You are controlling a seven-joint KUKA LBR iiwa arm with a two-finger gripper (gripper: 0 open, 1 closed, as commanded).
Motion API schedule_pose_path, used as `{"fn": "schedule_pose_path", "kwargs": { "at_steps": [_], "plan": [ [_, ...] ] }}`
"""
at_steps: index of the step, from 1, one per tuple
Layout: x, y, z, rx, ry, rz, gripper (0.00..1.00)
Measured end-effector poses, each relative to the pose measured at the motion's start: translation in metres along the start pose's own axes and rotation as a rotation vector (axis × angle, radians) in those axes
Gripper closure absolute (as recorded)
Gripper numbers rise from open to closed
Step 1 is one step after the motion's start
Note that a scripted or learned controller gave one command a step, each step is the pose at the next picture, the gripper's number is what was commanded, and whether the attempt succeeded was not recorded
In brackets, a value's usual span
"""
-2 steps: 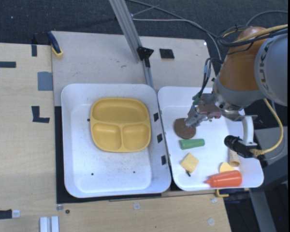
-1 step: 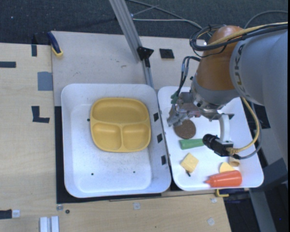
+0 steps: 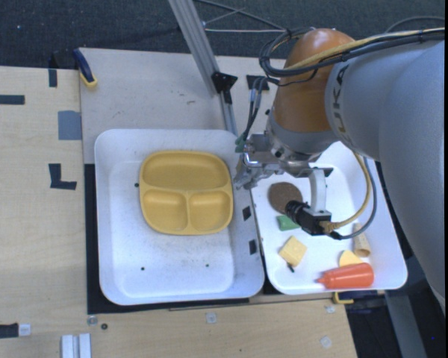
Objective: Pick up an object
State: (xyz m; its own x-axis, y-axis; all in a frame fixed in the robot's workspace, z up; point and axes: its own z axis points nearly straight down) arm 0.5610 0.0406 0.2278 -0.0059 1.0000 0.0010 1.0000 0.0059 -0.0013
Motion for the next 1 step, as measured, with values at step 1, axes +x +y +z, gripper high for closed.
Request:
{"fn": "schedule_pose_path", "kwargs": {
  "at_steps": [1],
  "plan": [
    [0.0617, 0.0107, -0.0022, 0.000, 0.000, -0.001, 1.00]
  ]
}}
